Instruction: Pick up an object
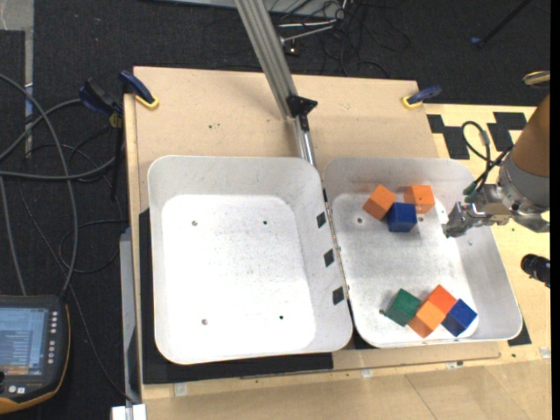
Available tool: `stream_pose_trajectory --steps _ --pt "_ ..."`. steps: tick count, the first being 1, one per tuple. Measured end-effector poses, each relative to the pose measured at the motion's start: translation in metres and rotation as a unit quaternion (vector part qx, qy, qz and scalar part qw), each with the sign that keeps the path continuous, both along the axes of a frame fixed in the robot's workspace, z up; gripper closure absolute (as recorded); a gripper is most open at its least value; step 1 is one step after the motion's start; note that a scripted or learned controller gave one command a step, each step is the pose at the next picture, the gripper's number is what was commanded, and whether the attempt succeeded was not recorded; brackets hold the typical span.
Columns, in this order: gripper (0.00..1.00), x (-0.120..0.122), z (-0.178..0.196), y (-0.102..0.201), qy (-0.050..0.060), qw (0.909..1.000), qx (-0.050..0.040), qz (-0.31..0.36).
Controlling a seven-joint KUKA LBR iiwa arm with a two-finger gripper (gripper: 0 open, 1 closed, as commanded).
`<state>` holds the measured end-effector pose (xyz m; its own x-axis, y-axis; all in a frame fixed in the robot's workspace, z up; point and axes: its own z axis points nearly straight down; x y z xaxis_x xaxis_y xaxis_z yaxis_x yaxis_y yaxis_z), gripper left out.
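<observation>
Position: one camera, fixed high above the bench (262, 103), well back from it.
Direction: looks down at a slant, so the bench's far edge lies toward the top of the frame.
Coverage: both white bins side by side, the left bin (175, 261) and the right bin (490, 269), plus dark floor with cables around the bench.
Arm side: right edge.
</observation>
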<state>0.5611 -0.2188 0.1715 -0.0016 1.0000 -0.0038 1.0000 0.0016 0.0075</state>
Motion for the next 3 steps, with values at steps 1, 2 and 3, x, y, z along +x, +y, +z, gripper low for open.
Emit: stream_pose_trajectory --steps 1,2,3 --pt "1.0 -0.007 0.048 -0.001 0.0 1.0 0.0003 0.0" --pt "1.0 -0.006 0.073 -0.001 0.001 1.0 0.0006 0.0" --pt "1.0 0.007 0.063 0.057 0.003 1.0 0.0025 0.003"
